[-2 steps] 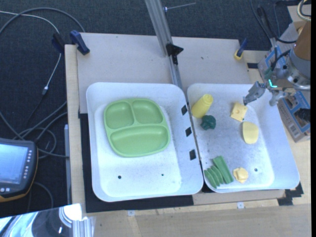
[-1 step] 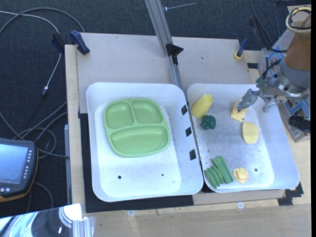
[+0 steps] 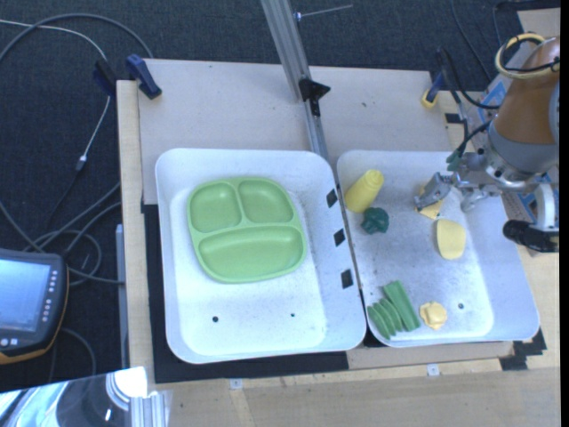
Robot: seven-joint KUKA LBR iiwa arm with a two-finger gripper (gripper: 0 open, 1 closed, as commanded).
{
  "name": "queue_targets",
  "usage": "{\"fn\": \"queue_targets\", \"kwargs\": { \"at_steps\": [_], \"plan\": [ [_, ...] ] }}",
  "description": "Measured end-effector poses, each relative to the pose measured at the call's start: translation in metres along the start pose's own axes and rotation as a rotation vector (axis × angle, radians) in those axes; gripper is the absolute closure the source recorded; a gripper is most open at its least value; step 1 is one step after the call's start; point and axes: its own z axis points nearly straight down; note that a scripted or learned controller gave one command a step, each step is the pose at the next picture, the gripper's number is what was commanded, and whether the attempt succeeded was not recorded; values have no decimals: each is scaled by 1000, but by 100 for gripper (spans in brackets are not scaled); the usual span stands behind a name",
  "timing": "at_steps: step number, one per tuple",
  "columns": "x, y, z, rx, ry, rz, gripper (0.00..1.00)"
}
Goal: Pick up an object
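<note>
Nearest, at the right bin's (image 3: 498, 323) near edge, lie a bundle of green plastic bean pods (image 3: 394, 307) and a small yellow lumpy piece (image 3: 433, 314). The left bin (image 3: 267, 327) holds a light-green divided plastic tray (image 3: 246, 229). Rightward sit a yellow plastic bottle-shaped toy (image 3: 364, 190), a dark green broccoli toy (image 3: 375, 221) and a pale yellow oval piece (image 3: 451, 238), with the tool (image 3: 442, 198) low at the far right, a small yellow bit at its tips; whether it grips it I cannot tell.

Grey arm (image 3: 524, 140), orange band (image 3: 526, 96) (broad), metal gripper (image 3: 442, 196)

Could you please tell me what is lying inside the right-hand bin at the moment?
The right bin holds a yellow bottle, dark green broccoli, green beans and yellow pieces; the gripper covers part of one.
</note>
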Motion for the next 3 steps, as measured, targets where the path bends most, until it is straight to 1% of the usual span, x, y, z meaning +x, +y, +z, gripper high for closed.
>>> {"fn": "queue_targets", "kwargs": {
  "at_steps": [1, 2, 3],
  "plan": [
    [1, -1, 53, 1, 1, 0, 0],
    [1, 2, 38, -8, -1, 0, 100],
    [-8, 8, -15, -15, -5, 0, 100]
  ]
}}
